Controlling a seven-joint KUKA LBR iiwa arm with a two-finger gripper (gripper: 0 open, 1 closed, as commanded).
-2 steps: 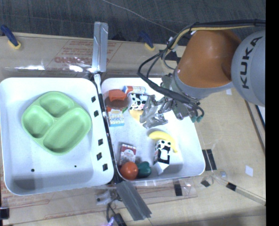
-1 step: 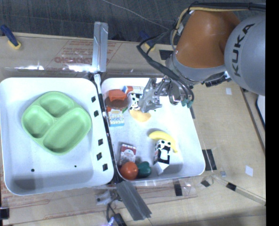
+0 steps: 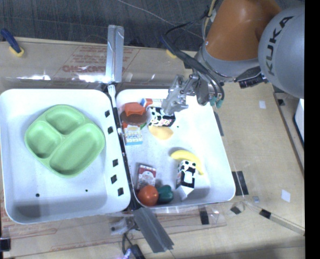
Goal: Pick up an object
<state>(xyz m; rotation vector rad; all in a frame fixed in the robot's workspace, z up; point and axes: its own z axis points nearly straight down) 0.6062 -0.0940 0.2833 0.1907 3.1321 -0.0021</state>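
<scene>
My gripper (image 3: 172, 106) hangs over the back part of the right bin (image 3: 220, 161), reaching in from the right. Its tip sits right at the upper edge of a small black-and-white cow-patterned item (image 3: 161, 120); whether it touches that item is unclear. A pale yellow piece (image 3: 161, 133) lies just under that item. An orange-red cup (image 3: 133, 113) stands to its left. Further forward lie a yellow banana (image 3: 188, 157), a cow-patterned carton (image 3: 186, 179), a red packet (image 3: 146, 174), a red ball (image 3: 147, 195) and a green item (image 3: 165, 193).
The left bin (image 3: 8, 161) bears a green divided plate (image 3: 65, 139). A small printed card (image 3: 133, 137) lies by the divider between the bins. The arm's grey body and orange band (image 3: 240, 20) loom over the bench's back right.
</scene>
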